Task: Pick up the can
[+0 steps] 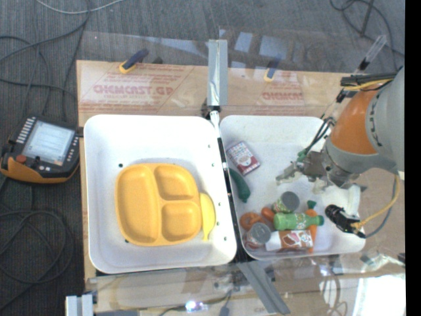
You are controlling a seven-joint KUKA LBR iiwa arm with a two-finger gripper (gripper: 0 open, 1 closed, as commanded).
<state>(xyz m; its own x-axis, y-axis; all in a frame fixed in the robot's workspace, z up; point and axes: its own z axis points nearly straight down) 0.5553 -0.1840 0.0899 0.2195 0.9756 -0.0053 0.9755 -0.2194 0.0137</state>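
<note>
Dark carpet with loose cables surrounds the tabletop [141,87]. At five o'clock in the right bin [276,127], among clutter, the can [258,232] stands upright: rigid, light, likely slick; grip across its sides. Tool [297,170] spread apart, holding nothing.

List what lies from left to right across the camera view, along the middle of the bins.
Handheld control pad → yellow divided tray → green pepper-like item → grey can → gripper → orange band of the arm.
</note>
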